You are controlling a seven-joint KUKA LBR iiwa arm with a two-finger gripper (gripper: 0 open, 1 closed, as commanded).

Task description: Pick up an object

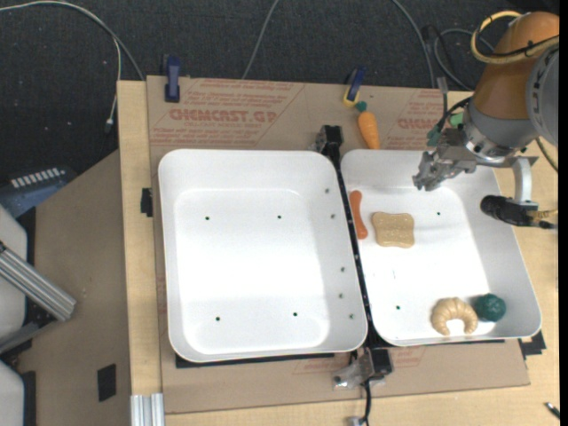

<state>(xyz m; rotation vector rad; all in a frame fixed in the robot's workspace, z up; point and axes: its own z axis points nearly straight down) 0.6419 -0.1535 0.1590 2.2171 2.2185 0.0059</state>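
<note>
Above the right bin (510, 264), the pincer (429, 177) hangs near the far wall, nothing visible between its tips; whether those tips stand apart or together cannot be told. Nearest it, just below and toward the left, lies a tan slice of bread (393, 229). Further left, against the bin's inner wall, lies an orange sausage (357, 215). Well below the pincer, by the near wall, a croissant (453, 315) touches a green ball (489, 307). A carrot (367, 128) rests outside on the board, up and left of the pincer. The left bin (177, 264) sits far left. The arm (510, 78) descends from upper right, wrist bent down.
</note>
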